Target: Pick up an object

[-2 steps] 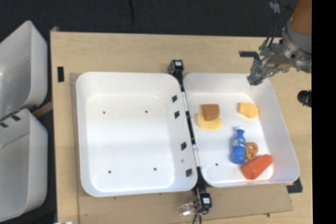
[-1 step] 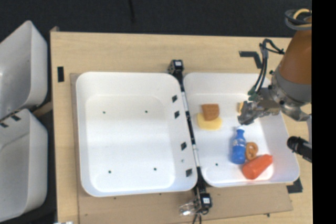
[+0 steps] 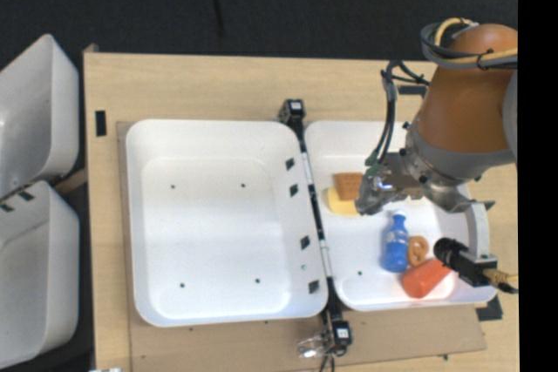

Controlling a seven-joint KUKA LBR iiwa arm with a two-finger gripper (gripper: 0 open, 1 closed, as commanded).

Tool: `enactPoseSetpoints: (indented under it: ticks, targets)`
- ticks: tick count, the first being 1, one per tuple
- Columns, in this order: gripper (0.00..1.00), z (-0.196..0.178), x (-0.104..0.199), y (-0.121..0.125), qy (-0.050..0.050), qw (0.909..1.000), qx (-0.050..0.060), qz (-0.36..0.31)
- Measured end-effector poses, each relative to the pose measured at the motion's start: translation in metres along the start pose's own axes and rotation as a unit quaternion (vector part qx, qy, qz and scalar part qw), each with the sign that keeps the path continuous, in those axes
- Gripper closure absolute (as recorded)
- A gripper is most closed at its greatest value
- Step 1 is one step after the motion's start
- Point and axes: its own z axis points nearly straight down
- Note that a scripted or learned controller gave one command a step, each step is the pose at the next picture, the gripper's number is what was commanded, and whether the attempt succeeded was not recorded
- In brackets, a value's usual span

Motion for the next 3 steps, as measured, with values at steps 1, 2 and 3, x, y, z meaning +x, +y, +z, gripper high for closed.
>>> enactPoseSetpoints:
  ticks: [1,2,3]
  targets:
    - [1.00,-0.055,0.075,0.041,-0.001,1.0000,-0.003,0.000]
    - [1.00,-0.137,0.151,0.029,0.000,1.0000,-0.004,0.000]
    - [1.00,-0.246,0.164,0.054,-0.001,1.0000,-0.006,0.002]
